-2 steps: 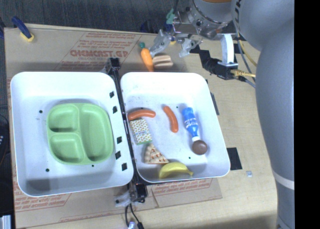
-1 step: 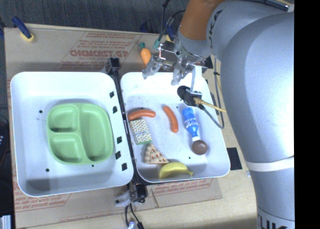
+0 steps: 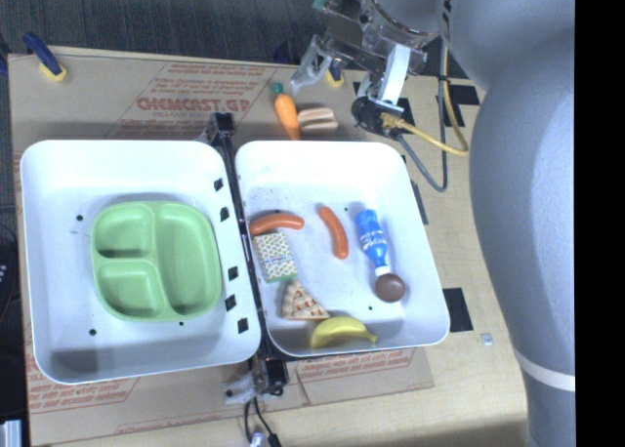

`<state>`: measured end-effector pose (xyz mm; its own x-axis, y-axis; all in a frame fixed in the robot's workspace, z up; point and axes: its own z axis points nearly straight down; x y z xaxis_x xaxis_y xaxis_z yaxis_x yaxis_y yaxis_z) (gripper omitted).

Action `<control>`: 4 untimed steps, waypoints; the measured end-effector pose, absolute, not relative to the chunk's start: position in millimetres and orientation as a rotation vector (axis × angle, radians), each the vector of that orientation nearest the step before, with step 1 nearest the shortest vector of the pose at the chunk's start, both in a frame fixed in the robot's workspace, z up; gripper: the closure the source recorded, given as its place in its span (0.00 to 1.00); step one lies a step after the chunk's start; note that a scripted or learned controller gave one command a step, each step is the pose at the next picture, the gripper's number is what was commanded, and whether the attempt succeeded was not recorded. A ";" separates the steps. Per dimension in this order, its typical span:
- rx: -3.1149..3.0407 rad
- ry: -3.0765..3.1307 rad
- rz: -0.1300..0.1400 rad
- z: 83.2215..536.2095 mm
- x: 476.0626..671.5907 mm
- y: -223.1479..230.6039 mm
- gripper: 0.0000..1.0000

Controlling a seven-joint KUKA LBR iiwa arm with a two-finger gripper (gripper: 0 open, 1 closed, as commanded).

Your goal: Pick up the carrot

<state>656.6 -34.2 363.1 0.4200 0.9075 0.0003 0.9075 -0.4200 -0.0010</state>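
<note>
The carrot (image 3: 286,114) lies outside both bins, on the brown cardboard-covered surface (image 3: 156,94) just behind the back rim of the right bin (image 3: 420,230). It is orange with a small green top pointing away from the bin, and it lies at a slight slant. Touching or just beside it on its right is a small bun-like toy (image 3: 316,120), tan with a darker band.

The claw (image 3: 327,62) hangs above and a little to the right of the carrot, at the end of the grey arm that reaches in from the right with its orange band near the top edge. Nothing can be seen between its fingers; whether they stand wide or narrow cannot be told at this angle. A yellow cable (image 3: 435,142) loops down from the wrist.

Inside the right bin lie two sausages (image 3: 276,223) (image 3: 334,231), a blue bottle (image 3: 371,240) with a brown ball-like thing (image 3: 390,287) at its near end, a small patterned packet (image 3: 275,257), a pizza slice (image 3: 302,303) and a banana (image 3: 341,333) against the front wall.

The left bin (image 3: 59,338) holds a green divided tray (image 3: 156,260) lying flat near its middle. A blue and yellow clamp (image 3: 44,57) sits at the far left corner of the surface.
</note>
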 end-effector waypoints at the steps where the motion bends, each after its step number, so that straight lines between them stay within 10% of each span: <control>1: -2.577 -1.790 0.009 272.9 622.9 20.4 0.00; 2: -2.773 -1.468 0.011 191.1 615.5 -0.1 0.00; 3: -2.587 -1.774 0.007 191.2 563.1 -30.0 0.00; 4: -2.630 -1.717 0.002 273.7 645.3 -42.3 0.00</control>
